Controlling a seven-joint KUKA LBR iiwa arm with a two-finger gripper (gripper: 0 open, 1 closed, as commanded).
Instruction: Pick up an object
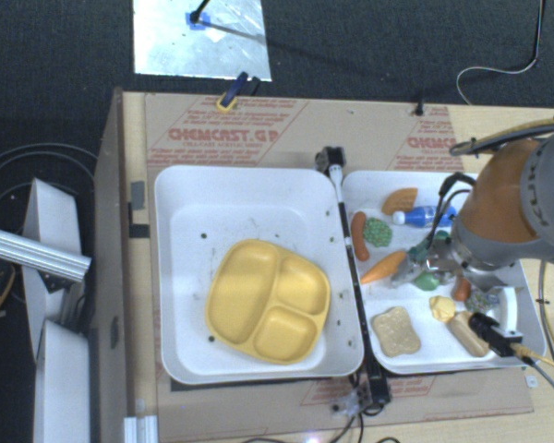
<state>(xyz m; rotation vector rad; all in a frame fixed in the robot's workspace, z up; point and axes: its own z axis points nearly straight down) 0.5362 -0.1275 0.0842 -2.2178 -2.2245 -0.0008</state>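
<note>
Grey arm with orange band (499,201) reaches in from the right and hangs over the right shallow white bin (374,185). Gripper (423,270) sits low among the toy food; whether it is spread or closed, or has anything, cannot tell, too small and cluttered.

Candidate objects all in the right bin: orange plastic carrot (383,268) just beside the gripper, green broccoli-like piece (378,232), red sausage (358,235), orange croissant-shaped piece (400,199), blue-and-white bottle (423,216), tan bread slice (395,330), small yellow piece (441,306), tan cylinder (467,333).

Progress: looks like approach or grasp stage; nothing visibly lifted, so pick likely not done yet.

Room: right bin crowded, items near each other and near the bin walls, tight for a clean grasp. Left shallow white bin (180,210) holds a yellow divided plastic tray (268,300), with bare floor around it. Cardboard-covered table (286,127) open behind the bins.
</note>
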